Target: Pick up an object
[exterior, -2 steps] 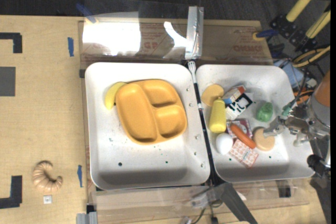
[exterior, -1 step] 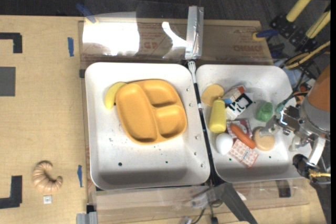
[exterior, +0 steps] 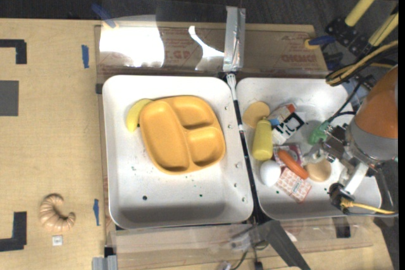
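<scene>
At the near left corner of the counter (exterior: pixel 50 136), a curled tan croissant-shaped toy (exterior: pixel 57 212) is seen lying outside the bins. Beside it, the left bin (exterior: pixel 120 199) is occupied by an orange divided tray (exterior: pixel 181 133), set toward the bin's far half, with a yellow banana-like piece (exterior: pixel 133 114) tucked against the tray's far left edge. In the right bin (exterior: pixel 373 205), near its near edge, a red-and-white patterned packet (exterior: pixel 293 185) is found, with a white egg (exterior: pixel 270 172) just beside it toward the divider. An orange carrot-like piece (exterior: pixel 293 163) lies above the packet, and a tan rounded object (exterior: pixel 319 171) rests to its right. Farther back, a yellow bottle (exterior: pixel 262 140) stands along the divider, a round tan disc (exterior: pixel 256 113) sits beyond it, and a white box with black and orange markings (exterior: pixel 286 122) lies next to these. A green piece (exterior: pixel 318 134) is seen further right. The end effector (exterior: pixel 345 190) is positioned over the right bin's near right part, close to the tan rounded object; whether it is spread or pressed together cannot be told, and nothing is seen held.
</scene>
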Controlling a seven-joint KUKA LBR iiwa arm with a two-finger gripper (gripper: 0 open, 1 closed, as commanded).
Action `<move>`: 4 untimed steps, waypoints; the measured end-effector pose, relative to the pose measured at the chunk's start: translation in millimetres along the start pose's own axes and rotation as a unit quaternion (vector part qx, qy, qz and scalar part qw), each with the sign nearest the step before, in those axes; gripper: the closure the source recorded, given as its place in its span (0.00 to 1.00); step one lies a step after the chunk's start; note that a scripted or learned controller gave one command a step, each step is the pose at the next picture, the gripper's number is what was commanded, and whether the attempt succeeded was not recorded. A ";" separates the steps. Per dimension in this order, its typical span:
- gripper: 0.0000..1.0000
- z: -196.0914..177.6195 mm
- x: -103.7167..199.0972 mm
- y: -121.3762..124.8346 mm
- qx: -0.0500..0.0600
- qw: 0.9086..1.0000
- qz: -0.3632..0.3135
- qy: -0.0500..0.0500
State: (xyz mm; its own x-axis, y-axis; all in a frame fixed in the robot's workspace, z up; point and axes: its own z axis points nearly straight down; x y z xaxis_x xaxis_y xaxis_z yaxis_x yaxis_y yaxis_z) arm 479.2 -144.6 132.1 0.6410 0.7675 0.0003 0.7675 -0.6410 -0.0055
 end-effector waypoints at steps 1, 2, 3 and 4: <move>0.00 41.1 32.4 11.3 -0.006 0.999 -0.041 0.002; 0.00 39.5 92.2 30.8 -0.010 0.998 -0.054 0.003; 1.00 27.5 95.7 31.2 -0.012 0.998 -0.056 0.006; 1.00 -82.2 119.2 -73.4 -0.003 1.000 -0.017 0.003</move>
State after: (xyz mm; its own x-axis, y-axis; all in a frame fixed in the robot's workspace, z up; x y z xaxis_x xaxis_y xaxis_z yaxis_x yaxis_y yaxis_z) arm 499.6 -6.4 214.7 0.6138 0.7894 0.0065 0.7895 -0.6138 0.0010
